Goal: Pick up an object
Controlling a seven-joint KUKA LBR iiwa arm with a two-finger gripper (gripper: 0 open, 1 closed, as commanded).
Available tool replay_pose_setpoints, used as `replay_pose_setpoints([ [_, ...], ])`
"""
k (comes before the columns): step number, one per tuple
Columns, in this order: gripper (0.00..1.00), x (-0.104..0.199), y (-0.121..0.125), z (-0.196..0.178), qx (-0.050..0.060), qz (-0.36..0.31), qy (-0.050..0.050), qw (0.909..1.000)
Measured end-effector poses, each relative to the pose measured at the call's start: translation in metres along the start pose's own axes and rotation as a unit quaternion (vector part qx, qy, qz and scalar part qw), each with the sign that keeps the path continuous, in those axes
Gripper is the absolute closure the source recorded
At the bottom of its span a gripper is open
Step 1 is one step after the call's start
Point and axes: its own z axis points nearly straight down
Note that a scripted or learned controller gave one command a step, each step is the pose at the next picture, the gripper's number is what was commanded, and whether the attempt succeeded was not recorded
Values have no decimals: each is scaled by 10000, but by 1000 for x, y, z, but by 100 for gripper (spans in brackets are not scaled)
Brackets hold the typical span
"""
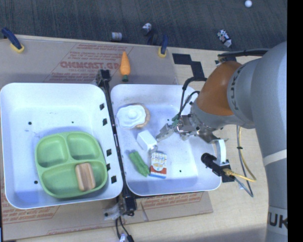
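The bulky grey arm with its orange wrist band (219,92) rises closest to the lens, reaching in from the right over the right white plastic bin (192,178). At its tip the two-finger gripper (167,130) hangs low inside that bin; its metal parts blur together at this angle, so I cannot tell how the hand is set, and nothing visibly sits in it. Just left of the tip lies the likeliest target, a small white rectangular block (146,139), smooth-sided and tilted. Near its lower side is a small printed carton with red and white panels (158,165), flat on the bin floor, and beside that a slim green pod-shaped toy vegetable (138,163). Above the block rests a round tan pastry topped with a white swirl (133,116). These pieces crowd together, so a descent could nudge the block against the carton, or close on two things at once; the block's slick faces may also slip out of a shallow pinch. The left white bin (15,135) holds a matte green divided tray (93,142) with a tan hot-dog-like piece (84,176) in one compartment. An orange carrot toy (124,63) lies on the cardboard beyond the bins.
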Motion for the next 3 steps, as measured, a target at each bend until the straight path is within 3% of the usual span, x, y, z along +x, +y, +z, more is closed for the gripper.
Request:
replay_pose_setpoints([
  [1,0,16,101,1,-19,9,0,10000],
  [2,0,67,101,-54,-33,7,-9,10000],
  [3,0,77,103,-3,-47,1,-6,10000],
])
